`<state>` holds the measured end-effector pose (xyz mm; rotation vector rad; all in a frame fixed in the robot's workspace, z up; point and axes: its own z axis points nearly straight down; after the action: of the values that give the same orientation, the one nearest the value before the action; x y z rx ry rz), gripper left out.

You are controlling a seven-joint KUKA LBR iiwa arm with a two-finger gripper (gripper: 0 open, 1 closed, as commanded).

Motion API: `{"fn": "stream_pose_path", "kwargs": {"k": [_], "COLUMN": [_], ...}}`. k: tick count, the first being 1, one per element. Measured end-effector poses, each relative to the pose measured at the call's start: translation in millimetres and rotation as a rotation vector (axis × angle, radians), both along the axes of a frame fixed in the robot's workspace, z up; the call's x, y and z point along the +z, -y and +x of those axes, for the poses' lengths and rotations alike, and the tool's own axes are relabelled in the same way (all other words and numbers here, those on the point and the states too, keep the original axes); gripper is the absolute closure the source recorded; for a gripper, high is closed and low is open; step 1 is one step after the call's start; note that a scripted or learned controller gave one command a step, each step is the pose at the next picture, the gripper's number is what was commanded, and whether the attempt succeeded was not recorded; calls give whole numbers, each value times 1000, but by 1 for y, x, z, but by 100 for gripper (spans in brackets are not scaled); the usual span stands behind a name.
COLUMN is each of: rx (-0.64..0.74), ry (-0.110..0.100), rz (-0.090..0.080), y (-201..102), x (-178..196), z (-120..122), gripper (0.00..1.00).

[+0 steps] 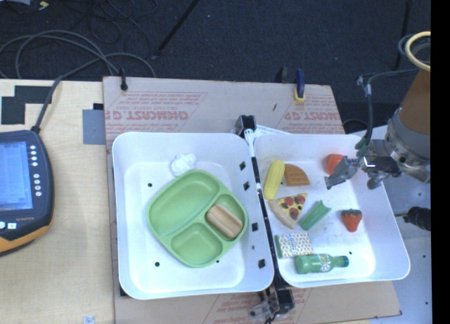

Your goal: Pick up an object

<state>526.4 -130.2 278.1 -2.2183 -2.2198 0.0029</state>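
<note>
Green glass-look bottle (320, 263) lies nearest me in the right bin (383, 263), on its side, long axis running left to right with the cap end pointing right. Just beside its left end, and a little farther back, sits a small patterned packet (294, 244).

Farther in, I see a green pepper-like piece (314, 215) lying on a slant, its long axis running from lower left to upper right. Touching or almost touching it on the left is a pizza slice (289, 207). To the right, well apart from the pepper piece, a strawberry (351, 219) sits with its leafy end up toward the far side.

Farther still, a corn cob (273, 178) lies near the divider between the bins, long axis nearly front to back, leaning slightly right at the far end. A brown bread-like wedge (296, 175) rests just beside it. At the bin's far right, a red-orange item (334, 163) sits partly behind the gripper (346, 173).

From my view the gripper hangs over the right bin, beside that red item, with the arm (415, 129) behind it; I cannot tell how the claw is set.

In the left bin (133, 259), a green divided tray (184, 210) holds a hot dog bun (224, 221), with a white crumpled piece (183, 164) beyond it.
</note>
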Motion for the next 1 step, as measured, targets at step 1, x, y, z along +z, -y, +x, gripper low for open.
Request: {"fn": "stream_pose_path", "kwargs": {"k": [1], "rx": [0], "ry": [-16], "rz": [5], "y": [-12], "x": [-170], "z": [-52], "gripper": [0]}}
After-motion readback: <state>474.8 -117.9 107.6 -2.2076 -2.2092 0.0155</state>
